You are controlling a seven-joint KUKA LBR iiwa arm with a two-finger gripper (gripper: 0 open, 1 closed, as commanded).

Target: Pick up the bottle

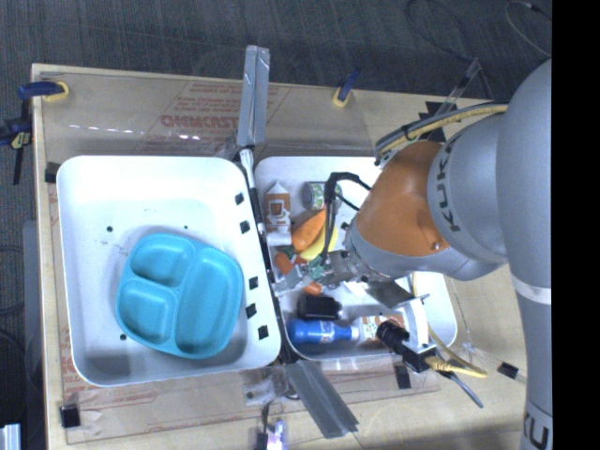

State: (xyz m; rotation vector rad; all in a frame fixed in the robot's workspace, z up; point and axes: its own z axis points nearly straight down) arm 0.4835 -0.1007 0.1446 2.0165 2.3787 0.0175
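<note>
The bottle (323,332) is blue with a pale label end and lies on its side along the front wall of the right bin (441,331). My gripper (321,270) hangs low over the middle of that bin, just behind the bottle and apart from it. The orange-banded wrist hides the bin's right half. Between gripper and bottle lies a small black object (319,306).
An orange item (309,231), a yellow item (331,237), a small brown carton (277,209) and a can (314,195) crowd the right bin's back left. A blue divided plate (180,293) lies in the left bin (94,204).
</note>
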